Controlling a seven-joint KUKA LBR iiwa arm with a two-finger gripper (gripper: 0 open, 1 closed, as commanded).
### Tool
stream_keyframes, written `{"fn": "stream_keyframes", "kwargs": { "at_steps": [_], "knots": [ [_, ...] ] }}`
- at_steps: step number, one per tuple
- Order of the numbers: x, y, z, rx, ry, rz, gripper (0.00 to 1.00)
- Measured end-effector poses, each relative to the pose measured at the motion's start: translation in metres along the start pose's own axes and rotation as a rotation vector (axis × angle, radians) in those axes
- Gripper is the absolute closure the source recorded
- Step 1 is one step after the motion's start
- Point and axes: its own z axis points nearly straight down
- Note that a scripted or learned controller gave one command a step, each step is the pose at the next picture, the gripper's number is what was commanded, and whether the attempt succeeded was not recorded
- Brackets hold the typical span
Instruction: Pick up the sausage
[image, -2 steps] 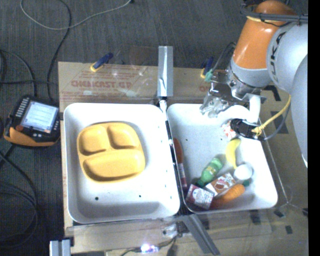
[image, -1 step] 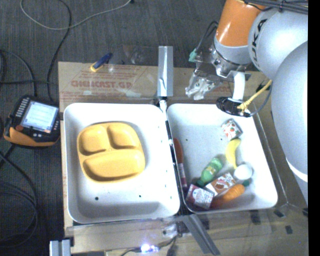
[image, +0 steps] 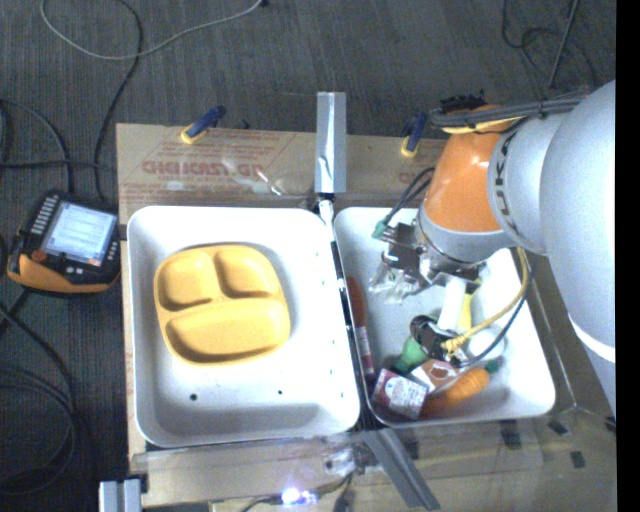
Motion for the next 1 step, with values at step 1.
{"fn": "stream_keyframes", "kwargs": {
  "at_steps": [1],
  "knots": [
    [-0.0909,0.0563,-0.0781,-0.005,-0.002,0.19,1.0]
  ]
}}
